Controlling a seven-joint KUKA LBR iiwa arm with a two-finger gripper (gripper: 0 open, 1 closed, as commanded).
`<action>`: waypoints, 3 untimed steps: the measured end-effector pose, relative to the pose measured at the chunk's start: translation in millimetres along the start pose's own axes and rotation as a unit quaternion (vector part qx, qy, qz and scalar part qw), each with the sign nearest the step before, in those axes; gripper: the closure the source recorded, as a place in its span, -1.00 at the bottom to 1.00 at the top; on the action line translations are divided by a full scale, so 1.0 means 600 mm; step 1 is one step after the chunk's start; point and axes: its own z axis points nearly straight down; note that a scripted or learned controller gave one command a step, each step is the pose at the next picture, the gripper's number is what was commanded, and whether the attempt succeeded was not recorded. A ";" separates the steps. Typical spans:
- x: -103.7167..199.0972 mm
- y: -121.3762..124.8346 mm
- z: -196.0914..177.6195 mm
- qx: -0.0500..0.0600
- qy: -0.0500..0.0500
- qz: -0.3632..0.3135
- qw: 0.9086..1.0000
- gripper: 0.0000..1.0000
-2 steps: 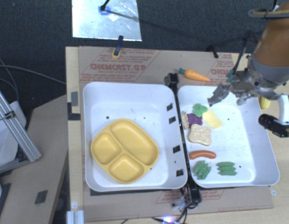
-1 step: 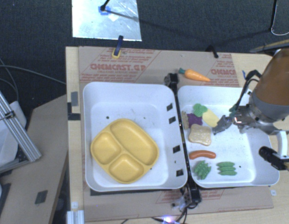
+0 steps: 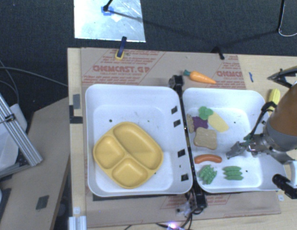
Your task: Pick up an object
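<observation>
Green beans [image 3: 233, 172] just below hand [image 3: 233, 152]; hand's state unclear, nothing seen held.

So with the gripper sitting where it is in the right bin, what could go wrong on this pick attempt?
The gripper hovers over bare floor between the bread slice, sausage and green bean pods, so it might close on nothing. The food pieces lie close together, so a descent could nudge one neighbour aside. The flat bread slice may be hard to grip.

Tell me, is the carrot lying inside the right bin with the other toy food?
No, the carrot lies on the cardboard outside, just beyond the right bin and its far rim.
</observation>
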 end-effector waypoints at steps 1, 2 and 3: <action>0.111 0.075 0.065 -0.004 0.002 -0.008 1.000 -1.00; 0.146 -0.007 0.063 -0.001 0.001 -0.004 1.000 -1.00; 0.144 -0.002 0.044 -0.005 0.001 -0.004 1.000 1.00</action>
